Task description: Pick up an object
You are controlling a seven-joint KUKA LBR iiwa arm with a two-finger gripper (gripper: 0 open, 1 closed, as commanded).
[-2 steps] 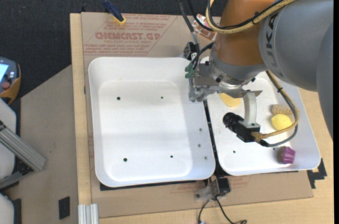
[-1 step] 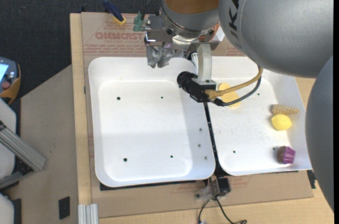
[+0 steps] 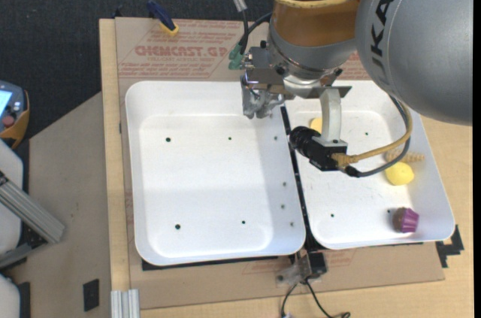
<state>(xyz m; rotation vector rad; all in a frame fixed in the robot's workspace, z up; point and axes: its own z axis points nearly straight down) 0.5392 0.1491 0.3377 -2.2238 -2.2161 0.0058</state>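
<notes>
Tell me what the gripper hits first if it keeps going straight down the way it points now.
Probably the bare white floor of the left bin, near its back right corner beside the seam with the right bin. The gripper points down there with no object under it. Its height above the floor is hard to judge from this slanted view.

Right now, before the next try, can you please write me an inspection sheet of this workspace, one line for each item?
Surface: two shallow white bins side by side, the left bin and the right bin, on a cardboard sheet with red print.
Job's things: a yellow object and a small purple object lie in the right bin; another yellow piece is partly hidden behind the arm.
Clutter: a blue and yellow clamp at the cardboard's far edge.
Pincer: pincer hangs above the far end of the seam between the bins; nothing seen between its fingers.
Cables: a tan cable and black cables run along the arm.
Surroundings: dark floor; metal parts at the left.
</notes>
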